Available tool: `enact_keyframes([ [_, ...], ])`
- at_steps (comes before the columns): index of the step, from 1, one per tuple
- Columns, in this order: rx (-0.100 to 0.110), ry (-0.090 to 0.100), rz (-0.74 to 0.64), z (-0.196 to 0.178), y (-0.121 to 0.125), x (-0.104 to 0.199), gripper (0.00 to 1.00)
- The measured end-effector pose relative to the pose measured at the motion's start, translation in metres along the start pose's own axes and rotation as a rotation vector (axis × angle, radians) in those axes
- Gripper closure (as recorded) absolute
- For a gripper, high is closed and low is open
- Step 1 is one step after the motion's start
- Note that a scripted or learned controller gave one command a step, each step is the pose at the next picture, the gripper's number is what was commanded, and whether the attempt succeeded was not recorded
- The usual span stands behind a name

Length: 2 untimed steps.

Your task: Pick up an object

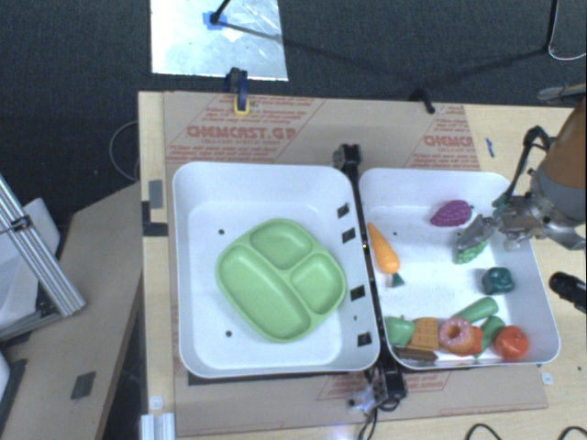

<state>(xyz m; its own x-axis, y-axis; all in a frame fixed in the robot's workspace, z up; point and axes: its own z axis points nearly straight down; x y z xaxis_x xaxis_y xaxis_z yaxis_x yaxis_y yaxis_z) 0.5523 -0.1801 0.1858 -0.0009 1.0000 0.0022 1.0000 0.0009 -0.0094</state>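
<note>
gripper sits over the right bin, near its three o'clock wall; can't tell how the jaws stand. a small green piece lies right under it, purple grapes just at eleven o'clock. toys crowd the six o'clock edge, tomato cornered. carrot hugs the nine o'clock wall. open floor mid-bin.
</note>
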Motion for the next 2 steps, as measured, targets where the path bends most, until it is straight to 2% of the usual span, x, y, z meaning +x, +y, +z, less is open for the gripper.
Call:
enact_keyframes([
  [1, -0.011, -0.003, -0.003, -0.006, 0.003, 0.000, 0.00],
  [2, -0.006, -0.001, 0.000, 0.055, 0.001, -0.002, 0.00],
])
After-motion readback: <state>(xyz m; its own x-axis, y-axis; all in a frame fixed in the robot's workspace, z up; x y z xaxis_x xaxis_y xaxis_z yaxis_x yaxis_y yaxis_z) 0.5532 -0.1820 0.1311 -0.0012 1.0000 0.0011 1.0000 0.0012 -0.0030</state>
